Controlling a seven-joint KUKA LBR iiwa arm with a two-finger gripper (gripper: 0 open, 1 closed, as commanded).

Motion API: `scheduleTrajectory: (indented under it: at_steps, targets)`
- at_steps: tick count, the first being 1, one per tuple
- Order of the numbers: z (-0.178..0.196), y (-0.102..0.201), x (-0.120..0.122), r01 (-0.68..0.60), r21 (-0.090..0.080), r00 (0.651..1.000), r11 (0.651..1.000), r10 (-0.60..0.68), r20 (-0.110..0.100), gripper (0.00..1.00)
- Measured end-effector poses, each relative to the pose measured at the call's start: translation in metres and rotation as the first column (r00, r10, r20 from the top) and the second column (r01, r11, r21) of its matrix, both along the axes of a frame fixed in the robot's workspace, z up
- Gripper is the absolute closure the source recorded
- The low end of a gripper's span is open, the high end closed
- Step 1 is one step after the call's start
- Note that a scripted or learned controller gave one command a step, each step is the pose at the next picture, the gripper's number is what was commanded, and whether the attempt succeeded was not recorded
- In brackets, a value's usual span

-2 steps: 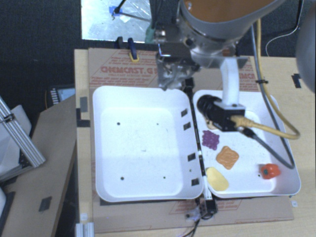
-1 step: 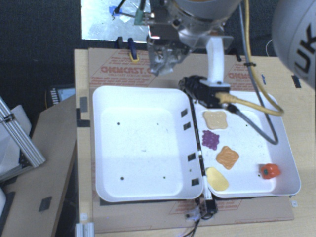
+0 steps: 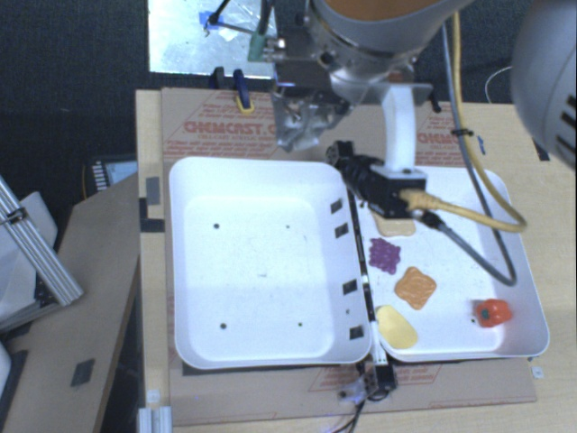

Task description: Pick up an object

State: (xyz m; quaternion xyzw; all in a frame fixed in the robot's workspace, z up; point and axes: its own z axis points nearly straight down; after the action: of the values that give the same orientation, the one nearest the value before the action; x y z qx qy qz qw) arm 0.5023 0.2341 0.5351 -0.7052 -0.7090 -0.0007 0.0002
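The right bin (image 3: 523, 269) holds a purple bumpy piece (image 3: 385, 255), an orange ridged piece (image 3: 415, 288), a pale yellow oval piece (image 3: 396, 327) near the front corner, and a small red-orange piece (image 3: 492, 312) at the front right. A tan piece (image 3: 398, 228) lies partly hidden under the robot's own hardware. My gripper (image 3: 302, 124) hangs high over the back rim of the left bin (image 3: 180, 242), well apart from all these pieces. Nothing is visibly held in it.
Both bins rest on a cardboard sheet (image 3: 216, 124) on the bench. A blue and yellow clamp (image 3: 242, 90) sits at the back edge. An aluminium frame (image 3: 32, 242) stands off the bench at the left. The divider between the bins (image 3: 361, 260) carries small black clips.
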Motion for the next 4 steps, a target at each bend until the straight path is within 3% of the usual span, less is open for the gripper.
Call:
scheduleTrajectory:
  at_steps: [1,2,3,4]
  targets:
    - [0.000,0.000,0.000,0.000,0.000,1.000,1.000,0.000,0.001,0.00]
    - [0.011,0.000,0.001,-0.001,0.002,1.000,1.000,0.001,0.003,1.00]
    - [0.011,0.000,0.001,-0.001,0.001,1.000,1.000,0.001,0.002,0.00]
    - [0.023,0.000,0.001,-0.003,0.003,1.000,1.000,0.003,0.005,1.00]
